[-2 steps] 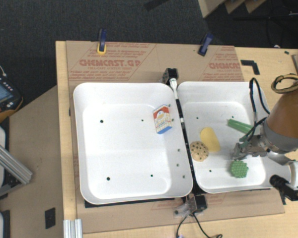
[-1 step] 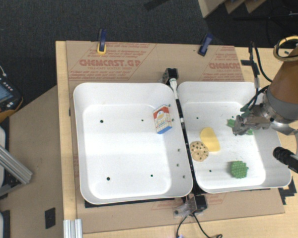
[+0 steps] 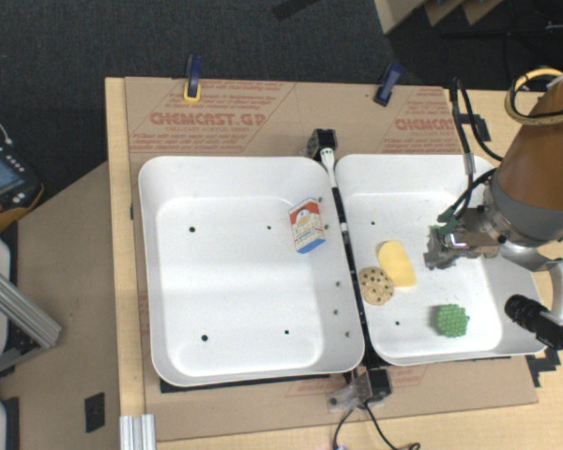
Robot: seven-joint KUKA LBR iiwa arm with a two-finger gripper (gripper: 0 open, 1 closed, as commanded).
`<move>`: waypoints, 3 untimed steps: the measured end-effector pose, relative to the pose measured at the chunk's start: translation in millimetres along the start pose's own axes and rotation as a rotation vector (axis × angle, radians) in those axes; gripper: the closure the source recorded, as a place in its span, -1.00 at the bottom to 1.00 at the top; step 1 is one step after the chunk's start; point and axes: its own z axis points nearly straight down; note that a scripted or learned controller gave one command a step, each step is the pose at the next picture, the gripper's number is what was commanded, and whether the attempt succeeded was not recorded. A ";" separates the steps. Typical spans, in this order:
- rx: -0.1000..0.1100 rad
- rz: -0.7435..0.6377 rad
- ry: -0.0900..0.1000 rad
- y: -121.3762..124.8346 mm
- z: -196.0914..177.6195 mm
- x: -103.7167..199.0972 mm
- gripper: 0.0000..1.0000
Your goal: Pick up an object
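Hand (image 3: 438, 254): seen over the right bin (image 3: 422, 345), near its right side; whether it was open or closed could not be told, as the view was too small and dark there. Nothing was seen held by it.
Contact: the hand was placed just right of the yellow block (image 3: 397, 263); touching could not be confirmed.
Arm (image 3: 535, 172): reached in from the right of the view, its orange band uppermost and the grey wrist below; the wrist was turned leftward and down toward the bin floor.
Cables (image 3: 464, 143): black, run from the top of the right bin down to the wrist.
Yellow block: laid on the floor of the right bin, left of centre; its long axis was set roughly from upper left to lower right.
Cookie (image 3: 376, 286): round, brown and speckled, laid at the left edge of the right bin, touching or just beside the yellow block's lower left.
Green ball (image 3: 451, 321): knobbly, laid near the front of the right bin, well apart from the cookie.
Small carton (image 3: 307, 226): white, red and blue, laid in the left bin (image 3: 169, 279) near its upper right corner, long axis near upright in the view.
Table (image 3: 131, 157): covered with brown cardboard under both bins, held by two clamps (image 3: 193, 81) at the far edge.
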 end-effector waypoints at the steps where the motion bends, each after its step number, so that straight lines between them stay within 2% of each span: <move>1: -0.003 -0.007 0.002 16.4 -51.0 100.5 1.00; 2: -0.008 0.004 0.000 -0.6 -139.6 98.4 1.00; 3: 0.015 0.011 -0.003 -3.3 -36.5 60.7 1.00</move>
